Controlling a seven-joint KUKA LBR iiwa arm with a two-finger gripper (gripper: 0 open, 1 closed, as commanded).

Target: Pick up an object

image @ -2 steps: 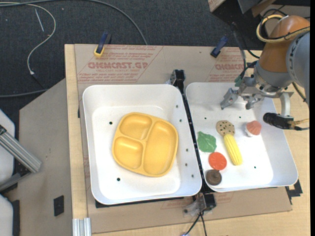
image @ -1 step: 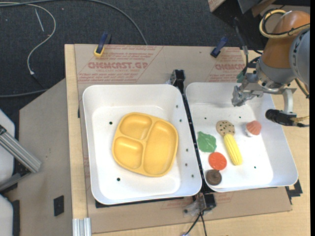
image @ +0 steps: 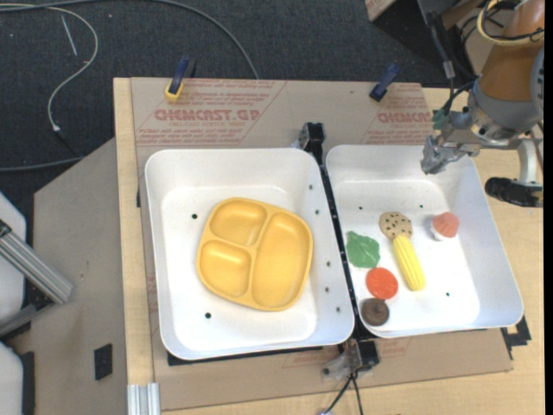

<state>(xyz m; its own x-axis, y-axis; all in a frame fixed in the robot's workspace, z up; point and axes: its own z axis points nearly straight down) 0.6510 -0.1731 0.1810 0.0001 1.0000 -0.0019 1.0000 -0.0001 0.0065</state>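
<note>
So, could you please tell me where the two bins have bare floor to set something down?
Left bin: bare strips ring the yellow divided plate, widest along the far wall. Right bin: open at the far end near the gripper, and along the right wall. Crowded around the corn cob, cookie, tomato and green leaf.

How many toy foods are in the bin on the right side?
6, all loose in the right bin: green leaf, spotted cookie, yellow corn, red tomato, brown piece nearest the front, and a pink piece off to the right.

Yellow divided plate (image: 256, 253) in left bin (image: 164, 180)
</note>
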